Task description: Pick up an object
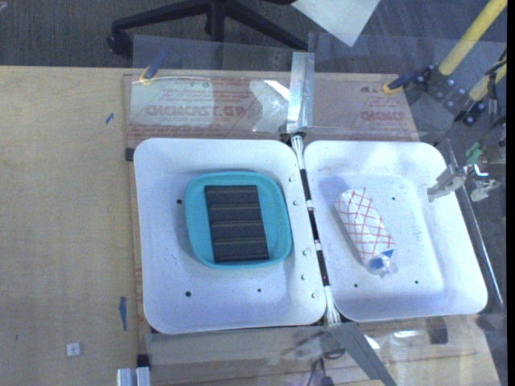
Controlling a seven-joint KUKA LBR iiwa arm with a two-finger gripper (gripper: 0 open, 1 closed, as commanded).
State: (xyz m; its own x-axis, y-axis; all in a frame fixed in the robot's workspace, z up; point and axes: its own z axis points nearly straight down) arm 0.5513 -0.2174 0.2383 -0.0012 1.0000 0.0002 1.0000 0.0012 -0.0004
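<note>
A teal square dish (238,185) with a dark grey ribbed block (236,223) in it lies flat in the middle of the left bin (161,296). In the right bin (418,288) lies a white packet with a red criss-cross pattern (363,225). It is slanted, with a crumpled clear-and-blue end (383,261) pointing to the front right.
A metal clip (451,182) sits on the right bin's right rim. A yellow-handled tool (475,26) and cables lie at the top right. An upright metal strip (301,95) and clear sheeting stand behind the bins. A chair base (209,14) is on the floor beyond the bench.
</note>
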